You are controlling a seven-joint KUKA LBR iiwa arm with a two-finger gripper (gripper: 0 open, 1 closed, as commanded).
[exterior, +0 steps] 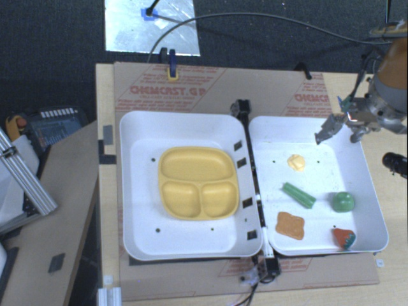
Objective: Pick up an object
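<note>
Spread open and holding nothing, gripper [341, 132] above the back right corner of the right bin [373, 190], with yellow lump [296, 162], green stick [299, 195], green ball [343, 201], orange slab [290, 225] and red piece [343, 237] lying inside that bin.

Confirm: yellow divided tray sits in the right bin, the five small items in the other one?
Not quite. The camera view shows the yellow divided tray in the left bin; the five small items, among them the green cylinder, lie in the right bin.
</note>
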